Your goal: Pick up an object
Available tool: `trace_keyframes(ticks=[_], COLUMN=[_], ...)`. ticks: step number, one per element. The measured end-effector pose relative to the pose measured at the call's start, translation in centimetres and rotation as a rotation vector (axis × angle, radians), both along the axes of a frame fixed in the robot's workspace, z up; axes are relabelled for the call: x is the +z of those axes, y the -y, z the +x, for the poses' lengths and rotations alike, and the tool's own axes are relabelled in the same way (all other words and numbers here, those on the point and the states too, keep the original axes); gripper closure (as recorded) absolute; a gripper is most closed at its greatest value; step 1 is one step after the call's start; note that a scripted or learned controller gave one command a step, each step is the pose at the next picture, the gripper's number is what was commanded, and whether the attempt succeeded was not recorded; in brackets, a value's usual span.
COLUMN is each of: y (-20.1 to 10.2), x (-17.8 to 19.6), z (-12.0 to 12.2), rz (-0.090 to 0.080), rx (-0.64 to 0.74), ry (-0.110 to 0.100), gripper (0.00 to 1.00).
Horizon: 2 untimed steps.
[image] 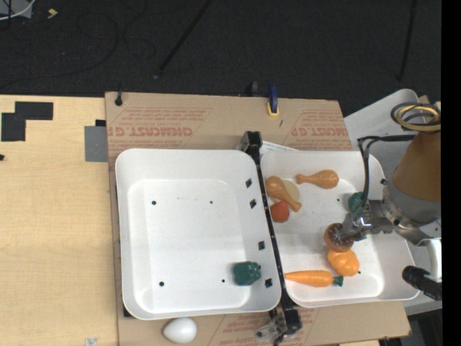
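My gripper (344, 233) reaches in from the right and sits low in the right bin (374, 283). It is directly over a small brown round thing (335, 235), and just above an orange fruit (344, 263). A carrot (311, 278) lies along the bin's front wall. At the back of this bin lie a drumstick (318, 179), a tan rounded piece (280, 189) and a red tomato (279, 211). A teal object (356, 202) peeks out beside the wrist. The left bin (144, 171) holds one dark green object (246, 272) in its front right corner.
A white egg (179, 330) lies on the cardboard in front of the left bin. A black divider clip strip (261, 207) runs between the bins. A blue clamp (272, 101) stands at the cardboard's back edge. The arm's cable loops over the right bin's far right side.
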State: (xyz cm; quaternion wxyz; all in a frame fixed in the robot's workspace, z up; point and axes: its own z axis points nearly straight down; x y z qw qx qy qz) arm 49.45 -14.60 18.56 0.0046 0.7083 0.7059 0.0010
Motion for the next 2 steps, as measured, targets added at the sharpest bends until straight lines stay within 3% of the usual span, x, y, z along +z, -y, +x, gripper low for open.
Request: trace_keyframes(ticks=[1, 2], y=[-0.2, -8.0], x=[0.4, 1.0], z=[-0.2, 9.5], rz=[0.006, 0.007], rx=[0.0, 0.013], ry=[-0.012, -0.004], gripper=[1.0, 1.0])
